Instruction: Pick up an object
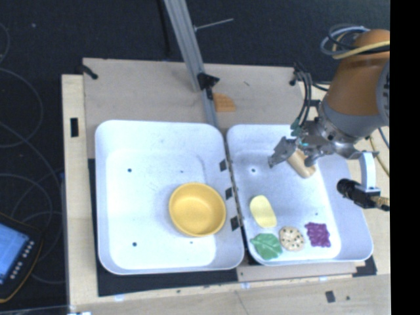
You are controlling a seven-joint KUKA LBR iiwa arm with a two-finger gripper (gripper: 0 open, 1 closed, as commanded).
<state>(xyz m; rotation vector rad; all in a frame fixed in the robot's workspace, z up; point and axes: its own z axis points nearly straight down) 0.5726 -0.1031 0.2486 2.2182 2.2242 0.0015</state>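
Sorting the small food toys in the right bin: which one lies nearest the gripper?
The pale yellow piece; it lies apart, above the green leaf, cookie and purple grapes, closer to the gripper.

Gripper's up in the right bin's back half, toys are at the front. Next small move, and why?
Probably travel toward the bin's front edge, over the pale yellow piece, before descending. The gripper sits above the right bin near its back, with a tan object at its fingers; whether it is gripped is unclear. The yellow piece lies apart from the cookie, green leaf and purple grapes.
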